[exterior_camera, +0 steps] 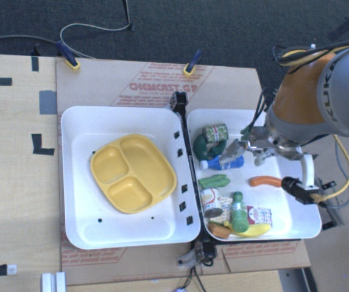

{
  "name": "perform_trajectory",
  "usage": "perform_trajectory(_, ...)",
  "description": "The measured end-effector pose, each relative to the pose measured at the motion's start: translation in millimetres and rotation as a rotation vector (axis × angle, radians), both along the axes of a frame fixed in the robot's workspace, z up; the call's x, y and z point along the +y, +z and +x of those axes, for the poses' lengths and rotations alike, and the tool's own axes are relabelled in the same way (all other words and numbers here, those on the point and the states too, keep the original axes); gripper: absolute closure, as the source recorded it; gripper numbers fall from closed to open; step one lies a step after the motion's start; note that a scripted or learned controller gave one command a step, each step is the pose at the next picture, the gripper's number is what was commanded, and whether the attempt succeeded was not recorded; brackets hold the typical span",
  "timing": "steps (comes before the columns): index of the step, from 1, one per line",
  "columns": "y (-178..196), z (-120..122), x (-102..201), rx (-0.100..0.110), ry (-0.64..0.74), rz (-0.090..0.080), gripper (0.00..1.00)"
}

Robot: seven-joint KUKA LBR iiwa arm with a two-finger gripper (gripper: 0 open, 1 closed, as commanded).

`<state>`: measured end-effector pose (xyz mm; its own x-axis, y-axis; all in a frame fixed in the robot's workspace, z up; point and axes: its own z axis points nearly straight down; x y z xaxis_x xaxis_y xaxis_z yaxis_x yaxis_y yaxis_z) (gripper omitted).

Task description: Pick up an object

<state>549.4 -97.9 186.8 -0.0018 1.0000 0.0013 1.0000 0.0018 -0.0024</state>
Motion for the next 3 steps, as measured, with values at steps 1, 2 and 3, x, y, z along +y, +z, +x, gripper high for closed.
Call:
perform_trajectory(1, -74.2, -60.0, -15.1, -0.002, -0.004, -0.004, 0.00)
perform_trajectory(2, -100.2, 34.7, -13.9, -0.008, 0.000, -0.002, 0.00)
perform_trajectory(3, -90.7, 34.4, -14.8, -0.007, -0.001, -0.003, 1.00)
